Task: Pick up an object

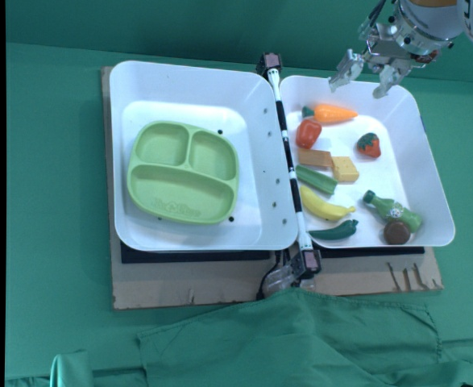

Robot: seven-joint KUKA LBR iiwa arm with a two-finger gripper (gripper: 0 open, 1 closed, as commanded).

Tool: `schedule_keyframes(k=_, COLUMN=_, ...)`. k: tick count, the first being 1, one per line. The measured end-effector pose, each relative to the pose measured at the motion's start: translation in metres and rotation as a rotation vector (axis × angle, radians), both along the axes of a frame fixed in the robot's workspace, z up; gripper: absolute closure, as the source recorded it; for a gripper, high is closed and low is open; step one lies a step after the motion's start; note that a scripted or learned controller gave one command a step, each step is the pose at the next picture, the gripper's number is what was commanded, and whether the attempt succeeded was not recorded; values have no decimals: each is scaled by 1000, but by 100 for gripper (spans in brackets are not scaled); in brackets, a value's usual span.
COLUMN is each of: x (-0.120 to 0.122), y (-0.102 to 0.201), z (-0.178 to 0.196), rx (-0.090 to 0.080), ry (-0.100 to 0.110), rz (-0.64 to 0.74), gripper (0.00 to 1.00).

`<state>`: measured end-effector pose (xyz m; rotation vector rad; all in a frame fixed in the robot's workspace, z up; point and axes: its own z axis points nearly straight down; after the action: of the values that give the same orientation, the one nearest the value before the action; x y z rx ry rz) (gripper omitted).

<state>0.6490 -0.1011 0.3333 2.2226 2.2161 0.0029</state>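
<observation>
Toys in right bin [429, 168], green tray [183, 172] left

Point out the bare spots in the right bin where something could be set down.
Right bin: bare floor between the strawberry and green bottle, toward the right wall; a smaller patch right of the carrot. Crowded along the left side, from red pepper to banana.

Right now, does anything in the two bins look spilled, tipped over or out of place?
Nothing stands out. The toy foods, among them the carrot, banana and green bottle, lie loose but all inside the right bin. The green divided plate sits flat in the left bin. The claw hovers open above the right bin's far edge.
</observation>
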Motion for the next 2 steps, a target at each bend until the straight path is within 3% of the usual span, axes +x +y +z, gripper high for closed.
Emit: schedule_keyframes(k=2, x=0, y=0, z=0, rx=0, ry=0, rz=0, gripper=0)
